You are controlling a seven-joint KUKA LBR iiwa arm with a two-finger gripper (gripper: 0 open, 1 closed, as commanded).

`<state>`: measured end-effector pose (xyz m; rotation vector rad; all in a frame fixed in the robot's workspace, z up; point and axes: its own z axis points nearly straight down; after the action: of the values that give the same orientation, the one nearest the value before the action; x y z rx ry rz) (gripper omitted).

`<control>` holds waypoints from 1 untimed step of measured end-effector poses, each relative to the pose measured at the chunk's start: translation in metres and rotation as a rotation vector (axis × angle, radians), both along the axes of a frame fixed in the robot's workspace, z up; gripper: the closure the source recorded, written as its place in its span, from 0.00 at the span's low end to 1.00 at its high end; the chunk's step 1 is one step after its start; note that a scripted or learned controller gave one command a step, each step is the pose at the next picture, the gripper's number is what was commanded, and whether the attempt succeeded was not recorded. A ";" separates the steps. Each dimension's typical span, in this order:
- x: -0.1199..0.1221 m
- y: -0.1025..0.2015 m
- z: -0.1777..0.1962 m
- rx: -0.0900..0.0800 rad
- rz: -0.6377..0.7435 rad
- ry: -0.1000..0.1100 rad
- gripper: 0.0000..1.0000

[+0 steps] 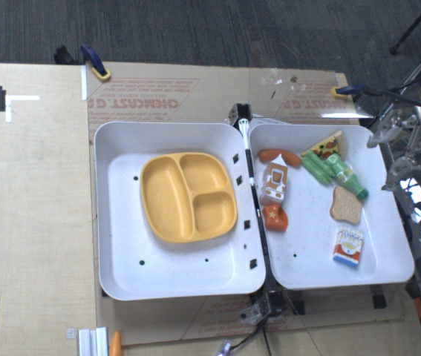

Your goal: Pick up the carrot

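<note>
Carrot (280, 156) lies in the right bin (388, 265), near its top left corner, long axis running left to right, just above a small carton (274, 183). Which end is the tip I cannot tell. Jaws (399, 150) sit at the bin's right rim; their state cannot be told.

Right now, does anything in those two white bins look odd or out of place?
Nothing is spilled or broken. The yellow three-compartment plastic plate sits alone in the left white bin, while all the toy food is crowded in the right white bin, with the orange carrot lying at its far-left corner.
</note>
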<state>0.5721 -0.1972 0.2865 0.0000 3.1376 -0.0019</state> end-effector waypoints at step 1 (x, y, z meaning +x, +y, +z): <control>0.078 0.103 0.044 0.002 -0.120 -0.002 0.00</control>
<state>0.6501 -0.0938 0.3308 0.1875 3.1303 0.0006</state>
